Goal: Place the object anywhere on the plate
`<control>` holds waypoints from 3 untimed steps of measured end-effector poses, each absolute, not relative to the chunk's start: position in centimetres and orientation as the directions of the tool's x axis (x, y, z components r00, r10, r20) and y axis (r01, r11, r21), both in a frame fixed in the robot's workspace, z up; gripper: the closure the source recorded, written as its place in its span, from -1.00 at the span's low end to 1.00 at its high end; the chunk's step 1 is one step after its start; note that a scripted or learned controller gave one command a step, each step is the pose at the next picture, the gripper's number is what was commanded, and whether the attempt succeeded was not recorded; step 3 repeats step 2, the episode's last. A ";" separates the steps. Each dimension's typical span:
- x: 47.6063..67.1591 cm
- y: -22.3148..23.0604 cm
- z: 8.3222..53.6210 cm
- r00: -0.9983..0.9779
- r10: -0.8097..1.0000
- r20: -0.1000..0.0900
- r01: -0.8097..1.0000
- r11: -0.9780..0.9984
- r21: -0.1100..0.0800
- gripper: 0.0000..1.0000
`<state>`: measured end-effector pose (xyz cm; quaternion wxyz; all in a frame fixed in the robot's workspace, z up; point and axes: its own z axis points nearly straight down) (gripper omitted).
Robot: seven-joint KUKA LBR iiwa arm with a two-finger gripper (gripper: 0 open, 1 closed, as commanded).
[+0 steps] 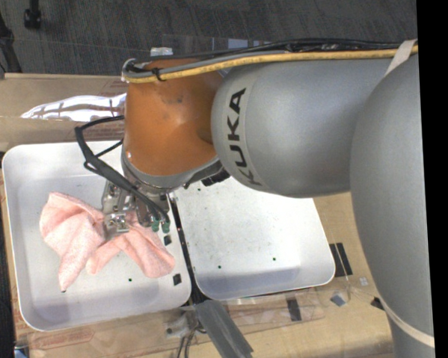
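A: Where, the crumpled pink cloth [100,241]?

B: Lying in the left shallow white bin [25,177], spread from the middle toward the divider beside the right shallow white bin [287,238]

A: And the metal two-finger gripper [120,221]?

B: Down over the cloth's upper middle, hanging below the orange band [165,118] of the grey arm [311,125], right at the fabric, seemingly touching

A: Wide, narrow, clamped on cloth?

B: Cannot tell; too small and cluttered there to make out
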<state>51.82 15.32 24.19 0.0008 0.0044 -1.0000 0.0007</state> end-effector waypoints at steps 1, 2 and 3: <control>49.1 19.7 23.2 -1.000 -0.009 0.001 -0.009 1.000 -0.001 1.00; 49.2 19.6 23.2 -1.000 -0.009 0.000 -0.009 1.000 -0.001 -1.00; 49.2 19.6 23.2 -1.000 -0.009 0.000 -0.009 1.000 -0.001 -1.00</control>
